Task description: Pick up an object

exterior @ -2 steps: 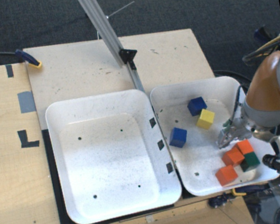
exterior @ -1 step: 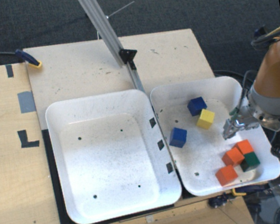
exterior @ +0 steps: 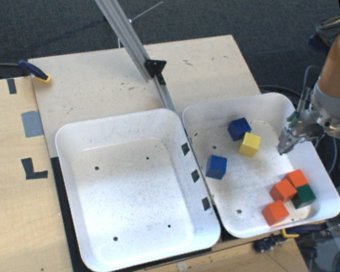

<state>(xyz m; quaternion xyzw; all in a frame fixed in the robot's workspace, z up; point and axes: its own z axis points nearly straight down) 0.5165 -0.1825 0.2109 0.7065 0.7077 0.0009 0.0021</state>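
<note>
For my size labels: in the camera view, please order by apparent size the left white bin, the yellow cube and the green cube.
1. Left white bin, far the largest.
2. Yellow cube and green cube: these look alike, and the green one is partly hidden, so unranked.

The arm [exterior: 337, 86] showed an orange band above a pale grey wrist collar. Its end effector [exterior: 287, 144] was grey metal with thin cables, perhaps green-marked; details blurred.

Six blocks lie in the right bin [exterior: 218, 114]: three [exterior: 239, 128] toward its middle, three [exterior: 284, 190] clustered at its near right corner. The left bin [exterior: 67, 143] adjoins it.
</note>
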